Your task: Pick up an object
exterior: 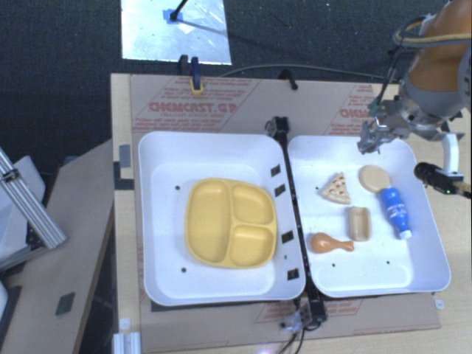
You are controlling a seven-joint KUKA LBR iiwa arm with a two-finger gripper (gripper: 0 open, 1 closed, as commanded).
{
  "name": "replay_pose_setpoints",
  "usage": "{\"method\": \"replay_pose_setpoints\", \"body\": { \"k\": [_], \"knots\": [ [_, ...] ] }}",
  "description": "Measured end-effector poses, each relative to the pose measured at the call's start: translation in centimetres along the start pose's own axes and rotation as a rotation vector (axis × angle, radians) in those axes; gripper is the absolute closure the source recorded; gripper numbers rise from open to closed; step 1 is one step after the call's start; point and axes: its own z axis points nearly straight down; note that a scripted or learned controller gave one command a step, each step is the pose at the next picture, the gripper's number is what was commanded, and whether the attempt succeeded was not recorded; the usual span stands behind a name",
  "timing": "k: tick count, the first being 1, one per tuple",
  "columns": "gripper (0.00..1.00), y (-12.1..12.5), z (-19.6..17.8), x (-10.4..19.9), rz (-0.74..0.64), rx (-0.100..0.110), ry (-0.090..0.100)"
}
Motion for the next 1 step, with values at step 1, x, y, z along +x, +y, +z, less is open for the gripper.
{"method": "replay_pose_setpoints", "body": {
  "k": [1],
  "knots": [
    [1.00,-3.06,0.76,4.23,-0.002,0.007,0.002]
  ]
}}
